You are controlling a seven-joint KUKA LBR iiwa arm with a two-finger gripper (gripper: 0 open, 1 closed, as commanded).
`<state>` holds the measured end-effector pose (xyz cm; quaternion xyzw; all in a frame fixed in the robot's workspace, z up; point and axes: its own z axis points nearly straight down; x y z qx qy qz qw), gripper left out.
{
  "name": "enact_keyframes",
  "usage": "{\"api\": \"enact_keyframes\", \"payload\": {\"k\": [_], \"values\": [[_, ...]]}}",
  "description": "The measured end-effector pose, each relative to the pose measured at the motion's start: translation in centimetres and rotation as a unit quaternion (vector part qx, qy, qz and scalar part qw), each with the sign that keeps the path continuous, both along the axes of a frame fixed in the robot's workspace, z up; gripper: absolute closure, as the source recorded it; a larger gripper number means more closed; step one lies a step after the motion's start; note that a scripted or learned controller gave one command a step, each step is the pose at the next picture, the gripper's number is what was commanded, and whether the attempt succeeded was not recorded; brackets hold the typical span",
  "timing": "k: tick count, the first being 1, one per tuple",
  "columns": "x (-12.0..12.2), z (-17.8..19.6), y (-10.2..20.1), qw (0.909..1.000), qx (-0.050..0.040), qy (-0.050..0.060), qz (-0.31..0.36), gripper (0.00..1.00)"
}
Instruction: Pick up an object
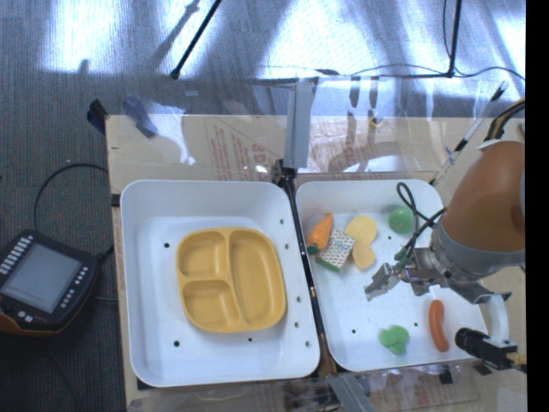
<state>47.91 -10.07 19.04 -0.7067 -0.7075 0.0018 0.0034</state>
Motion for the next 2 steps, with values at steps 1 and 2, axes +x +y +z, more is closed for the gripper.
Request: {"api": "enact_keyframes", "payload": {"k": [1,2], "values": [[1.1,-2.9,-7.7,0.9998,-0.0007,0.0,-0.018,0.0],[0.7,-9.8,-10.4,0.9969,0.0002,-0.007,-0.078,0.0]]}}
